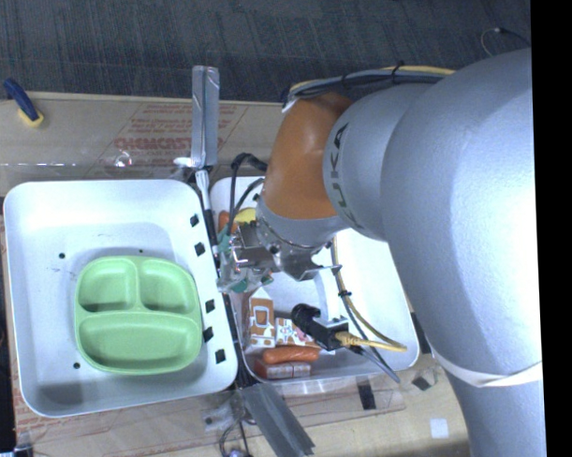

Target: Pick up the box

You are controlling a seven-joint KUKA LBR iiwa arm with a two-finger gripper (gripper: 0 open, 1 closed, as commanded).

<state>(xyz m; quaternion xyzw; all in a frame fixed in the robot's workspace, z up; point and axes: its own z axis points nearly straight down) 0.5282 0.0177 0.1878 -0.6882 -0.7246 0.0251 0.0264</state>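
Risk as we see it: the box [261,324] sits jammed against the right bin's [401,303] left wall with a red item [283,356] and cables crowding it, so the claw [239,264] could clip the wall or slip. Claw state: can't tell. The box looks small, orange-and-white, and tilted.

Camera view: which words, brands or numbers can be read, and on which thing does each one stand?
"KUKA": on the grey arm, beside its orange band, running vertically; partly legible.
Red print on the brown cardboard behind the bins: too blurred to read.
Print on the box in the right bin: too small to read.
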